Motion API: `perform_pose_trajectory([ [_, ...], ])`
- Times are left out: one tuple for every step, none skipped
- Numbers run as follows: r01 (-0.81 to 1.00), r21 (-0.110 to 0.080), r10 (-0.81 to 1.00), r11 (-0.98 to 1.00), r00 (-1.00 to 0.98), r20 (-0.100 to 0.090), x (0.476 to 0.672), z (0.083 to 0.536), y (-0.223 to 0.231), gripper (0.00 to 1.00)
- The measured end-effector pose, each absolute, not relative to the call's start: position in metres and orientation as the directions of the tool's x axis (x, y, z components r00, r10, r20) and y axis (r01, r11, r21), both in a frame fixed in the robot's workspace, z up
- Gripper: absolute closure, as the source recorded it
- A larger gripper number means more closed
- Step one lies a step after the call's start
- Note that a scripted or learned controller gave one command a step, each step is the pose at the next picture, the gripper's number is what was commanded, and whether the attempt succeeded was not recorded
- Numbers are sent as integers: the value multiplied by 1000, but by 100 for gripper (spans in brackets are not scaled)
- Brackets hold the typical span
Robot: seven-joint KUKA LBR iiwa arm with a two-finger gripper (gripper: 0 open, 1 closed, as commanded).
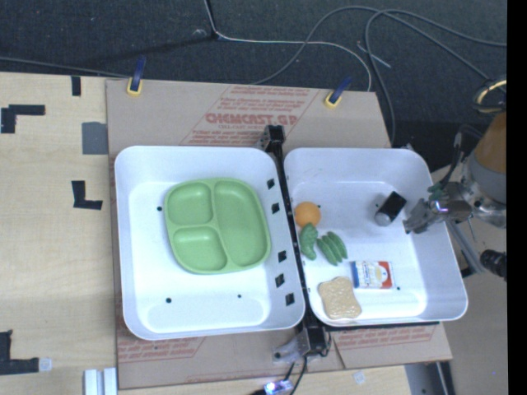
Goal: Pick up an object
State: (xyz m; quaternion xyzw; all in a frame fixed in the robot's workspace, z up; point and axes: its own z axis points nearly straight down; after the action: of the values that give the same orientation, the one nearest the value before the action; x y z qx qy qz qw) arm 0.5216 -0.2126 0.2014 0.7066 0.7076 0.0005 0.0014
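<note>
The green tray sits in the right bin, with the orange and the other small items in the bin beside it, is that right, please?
Not quite: the camera view shows the green tray in the left bin. The orange and the other small items lie in the bin beside it, the right bin.

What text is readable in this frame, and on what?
"CHEMCAST GP": red print on the brown protective sheet under the bins, top edge. The smaller red lines below it are too blurred to read.
Small white packet in the right bin: red and blue print, too small to read.
</note>
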Motion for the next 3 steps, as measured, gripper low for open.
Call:
perform_pose_trajectory([
  [1000, 4, 1000, 2, -2, -2, 523, 251, -213, 100],
  [1000, -1, 1000, 5, -5, 1, 517, 247, -165, 100],
  [1000, 0, 1000, 7, -7, 2, 518, 252, -108, 100],
])
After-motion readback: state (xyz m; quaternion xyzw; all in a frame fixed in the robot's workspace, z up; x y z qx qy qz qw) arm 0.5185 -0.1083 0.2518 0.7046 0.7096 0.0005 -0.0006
